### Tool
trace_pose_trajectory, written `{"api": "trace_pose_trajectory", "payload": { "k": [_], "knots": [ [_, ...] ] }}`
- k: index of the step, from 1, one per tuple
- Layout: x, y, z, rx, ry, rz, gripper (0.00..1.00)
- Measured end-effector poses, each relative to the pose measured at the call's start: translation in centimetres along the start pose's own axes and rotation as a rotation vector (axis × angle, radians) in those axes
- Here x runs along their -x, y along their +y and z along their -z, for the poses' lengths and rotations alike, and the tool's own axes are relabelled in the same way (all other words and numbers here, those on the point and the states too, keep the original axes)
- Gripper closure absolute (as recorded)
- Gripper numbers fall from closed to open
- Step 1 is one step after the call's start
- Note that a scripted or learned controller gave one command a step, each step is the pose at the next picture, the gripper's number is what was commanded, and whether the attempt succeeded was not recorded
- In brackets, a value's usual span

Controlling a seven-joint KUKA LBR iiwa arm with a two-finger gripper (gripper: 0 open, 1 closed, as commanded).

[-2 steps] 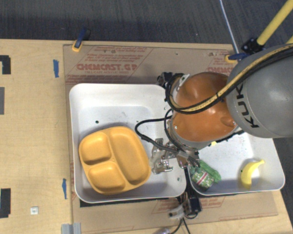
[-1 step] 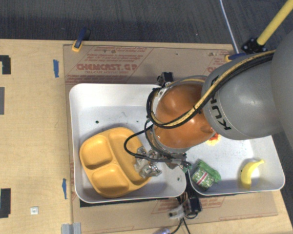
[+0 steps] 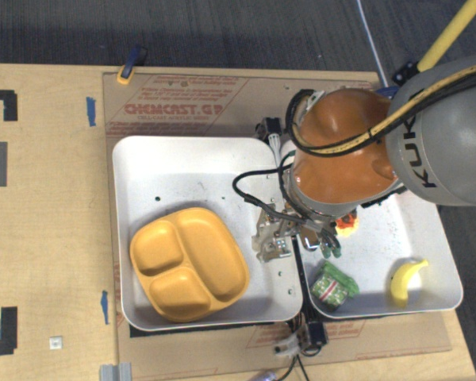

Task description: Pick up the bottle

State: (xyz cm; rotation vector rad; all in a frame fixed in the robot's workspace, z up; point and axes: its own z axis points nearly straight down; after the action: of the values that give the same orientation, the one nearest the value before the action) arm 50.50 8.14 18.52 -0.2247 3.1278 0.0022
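Hovering my end effector (image 3: pixel 289 240) low over the divide between the two bins, I cannot tell its state. I judge the crumpled green bottle (image 3: pixel 334 286) lies by the right bin's (image 3: pixel 444 296) front edge.

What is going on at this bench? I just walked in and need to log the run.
A KUKA arm reaches in from the right and hangs low over the seam between the two white bins, its gripper near the left bin's right edge. A yellow divided tray lies in the left bin. The right bin holds a green crumpled item, a yellow banana-like piece and something orange partly under the wrist. I cannot make out a bottle or anything in the gripper.
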Motion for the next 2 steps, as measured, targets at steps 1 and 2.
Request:
{"api": "trace_pose_trajectory", "payload": {
  "k": [1,2],
  "knots": [
    [-2.2,-3.7,0.0,0.000,0.004,0.189,1.00],
    [-0.2,2.1,-6.9,0.004,-0.005,0.259,1.00]
  ]
}}
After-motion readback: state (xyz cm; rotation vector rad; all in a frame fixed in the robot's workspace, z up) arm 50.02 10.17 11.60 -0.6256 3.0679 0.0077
